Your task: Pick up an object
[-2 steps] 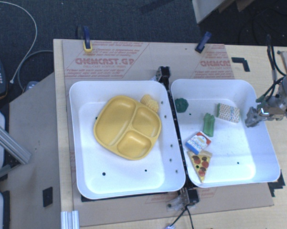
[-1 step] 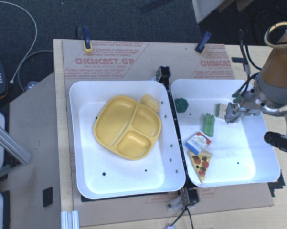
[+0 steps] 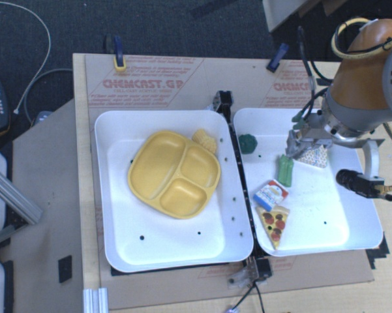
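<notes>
My gripper (image 3: 301,145) hangs over the right bin (image 3: 326,230), near its back middle, under the grey and orange wrist. A patterned white packet (image 3: 316,156) lies right under and beside it. A green block (image 3: 286,170) stands just left of and below the gripper. A dark green lump (image 3: 248,143) sits by the bin's left wall. Nearer the front lie a small red, white and blue carton (image 3: 271,193) and a pizza slice toy (image 3: 274,224).
The left bin (image 3: 117,175) holds a yellow sectioned plate (image 3: 175,173) with a small tan piece (image 3: 205,139) at its back edge. A black cylinder (image 3: 359,182) on the arm juts over the right bin's right side. Black clips (image 3: 223,100) join the bins.
</notes>
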### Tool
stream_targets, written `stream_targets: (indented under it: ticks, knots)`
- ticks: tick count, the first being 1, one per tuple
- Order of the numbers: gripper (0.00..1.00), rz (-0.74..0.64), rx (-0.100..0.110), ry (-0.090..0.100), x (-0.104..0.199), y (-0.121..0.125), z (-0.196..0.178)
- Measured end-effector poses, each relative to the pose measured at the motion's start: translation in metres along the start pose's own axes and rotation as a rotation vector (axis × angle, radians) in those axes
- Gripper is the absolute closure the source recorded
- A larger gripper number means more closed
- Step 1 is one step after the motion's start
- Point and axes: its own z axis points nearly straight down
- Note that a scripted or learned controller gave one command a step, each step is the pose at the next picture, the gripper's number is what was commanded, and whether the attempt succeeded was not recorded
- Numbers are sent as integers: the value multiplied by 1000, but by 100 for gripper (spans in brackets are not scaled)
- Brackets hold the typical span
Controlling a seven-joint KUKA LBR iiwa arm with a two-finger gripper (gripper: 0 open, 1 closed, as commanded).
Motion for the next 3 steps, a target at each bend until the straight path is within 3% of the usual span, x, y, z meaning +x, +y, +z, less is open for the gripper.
stream_targets:
  ticks: [3]
  knots:
    - [100,1,1,0,161,57,22]
